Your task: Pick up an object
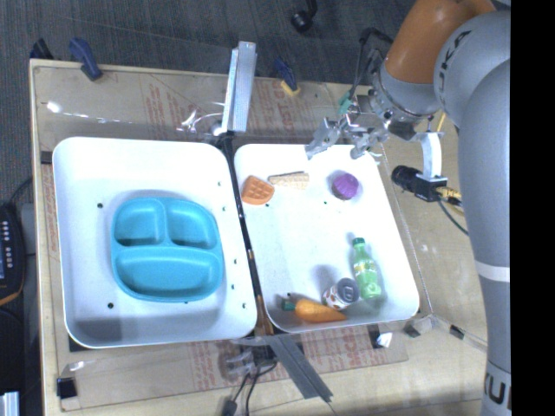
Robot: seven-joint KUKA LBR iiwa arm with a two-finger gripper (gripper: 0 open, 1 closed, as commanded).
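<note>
A: Where's the pincer (340,142)?

B: Over the far rim of the right bin (395,224), near its back right corner. The fingers stand apart with nothing between them.

A: What lies closest to it?

B: A purple ball (345,185), just toward the camera from the fingertips, and a tan stick-shaped piece (288,178) to the ball's left. An orange wedge (257,191) sits beside that, close to the wall shared with the left bin (74,232).

A: And the near end?

B: Crowded. A green bottle (365,269) lies near the right wall, a small silver can (342,293) touches its lower end, and a carrot (314,311) rests along the front wall.

A: Any open room?

B: The middle of the right bin's floor is bare, between the back group and the front group. The ball has space on all sides.

A: The left bin?

B: It holds a blue divided tray (166,250), set well in from every wall. The tabletop (43,111) shows as a narrow margin around both bins.
</note>
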